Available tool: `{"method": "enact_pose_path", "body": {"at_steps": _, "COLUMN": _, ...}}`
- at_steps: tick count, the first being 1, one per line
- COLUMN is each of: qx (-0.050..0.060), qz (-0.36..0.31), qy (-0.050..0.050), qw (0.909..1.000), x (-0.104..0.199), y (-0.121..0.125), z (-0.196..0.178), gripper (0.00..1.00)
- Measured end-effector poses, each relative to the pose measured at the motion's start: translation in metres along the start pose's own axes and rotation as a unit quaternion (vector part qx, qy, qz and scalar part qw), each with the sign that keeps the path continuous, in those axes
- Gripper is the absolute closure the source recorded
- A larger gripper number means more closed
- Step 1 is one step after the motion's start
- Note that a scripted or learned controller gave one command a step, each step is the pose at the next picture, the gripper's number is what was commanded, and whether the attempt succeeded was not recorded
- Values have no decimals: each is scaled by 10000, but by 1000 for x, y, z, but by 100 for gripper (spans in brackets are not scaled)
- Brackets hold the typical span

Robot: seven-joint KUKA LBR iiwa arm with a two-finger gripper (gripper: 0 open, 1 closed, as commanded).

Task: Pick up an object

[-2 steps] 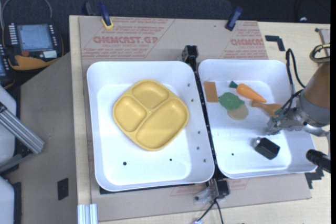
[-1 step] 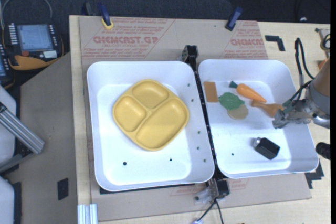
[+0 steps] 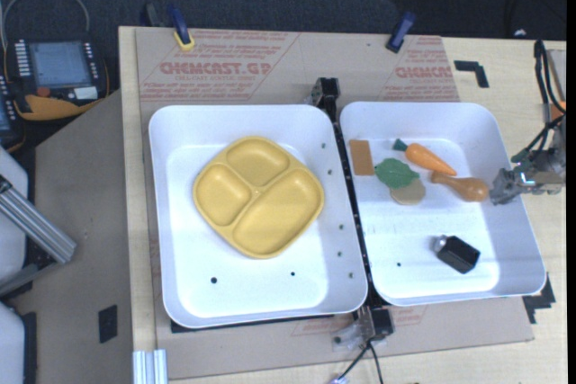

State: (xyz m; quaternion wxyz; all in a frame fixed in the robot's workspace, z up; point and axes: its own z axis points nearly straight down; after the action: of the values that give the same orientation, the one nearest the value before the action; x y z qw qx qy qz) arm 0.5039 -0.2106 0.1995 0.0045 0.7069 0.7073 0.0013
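pincer (image 3: pixel 504 187): seen at the right rim of the right bin (image 3: pixel 517 234); whether it is spread or pressed together cannot be told; nothing is seen held.
wooden spoon (image 3: pixel 460 185): just left of the pincer, long axis nearly level, bowl end pointed toward the pincer.
carrot (image 3: pixel 429 159): up-left of the pincer, long axis slanted, green end pointed away from it.
green piece (image 3: pixel 396 173): further left, beside a tan block (image 3: pixel 362 156).
black block (image 3: pixel 457 254): below-left of the pincer, lying apart.
yellow divided plate (image 3: pixel 258 195): far left, in the left bin (image 3: pixel 171 193).
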Motion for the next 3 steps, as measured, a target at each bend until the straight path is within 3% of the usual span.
{"method": "enact_pose_path", "body": {"at_steps": 1, "qx": 10, "qz": -1, "qy": 3, "qw": 10000, "x": -5, "y": -3, "z": -45, "gripper": 100}}
{"method": "enact_pose_path", "body": {"at_steps": 3, "qx": 49, "qz": 0, "qy": 29, "qw": 10000, "x": 102, "y": 24, "z": -28, "gripper": 100}}
